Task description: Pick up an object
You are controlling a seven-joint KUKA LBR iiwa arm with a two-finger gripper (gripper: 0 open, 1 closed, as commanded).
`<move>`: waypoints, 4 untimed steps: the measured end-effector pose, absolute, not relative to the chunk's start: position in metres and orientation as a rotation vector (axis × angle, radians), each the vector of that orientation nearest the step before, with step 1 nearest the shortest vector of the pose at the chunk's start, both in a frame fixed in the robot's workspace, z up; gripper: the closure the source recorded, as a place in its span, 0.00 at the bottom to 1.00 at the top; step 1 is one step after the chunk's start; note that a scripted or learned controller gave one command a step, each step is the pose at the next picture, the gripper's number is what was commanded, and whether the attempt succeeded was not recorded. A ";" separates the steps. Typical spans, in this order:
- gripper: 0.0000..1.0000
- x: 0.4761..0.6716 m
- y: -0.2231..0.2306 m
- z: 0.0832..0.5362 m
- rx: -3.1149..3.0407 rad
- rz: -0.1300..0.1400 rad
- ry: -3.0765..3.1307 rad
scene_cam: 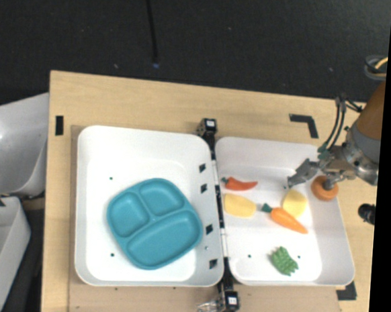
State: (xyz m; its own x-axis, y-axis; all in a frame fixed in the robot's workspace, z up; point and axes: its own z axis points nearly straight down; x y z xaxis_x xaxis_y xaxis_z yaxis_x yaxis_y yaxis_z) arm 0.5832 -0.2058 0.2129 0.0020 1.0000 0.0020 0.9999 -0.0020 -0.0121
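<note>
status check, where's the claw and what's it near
Claw low over right bin, nothing between fingers. Nearest: yellow piece, orange carrot. Blue plate in left bin.

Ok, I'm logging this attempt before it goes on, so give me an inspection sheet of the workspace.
Surface: wooden bench bearing the left bin and the right bin, side by side.
Job's things: in the right bin, red chili, two yellow pieces, orange carrot, green piece, round orange piece.
Clutter: blue divided plate in the left bin.
Grippers: gripper above the right bin's far right, by the round orange piece; nothing seen between its fingers.
Cables: thin cables run along the arm.
Surroundings: dark floor, white object at the left.
</note>
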 end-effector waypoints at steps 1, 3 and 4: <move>0.00 0.586 -0.205 0.221 -2.221 -0.001 -2.223; 0.00 0.584 -0.210 0.116 -2.224 0.003 -2.220; 0.00 0.589 -0.212 0.109 -2.235 -0.011 -2.229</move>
State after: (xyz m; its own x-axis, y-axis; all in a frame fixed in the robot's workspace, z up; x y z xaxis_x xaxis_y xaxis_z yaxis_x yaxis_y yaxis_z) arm 0.5893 -0.2118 0.1085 0.0028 1.0000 -0.0054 0.9999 -0.0027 0.0152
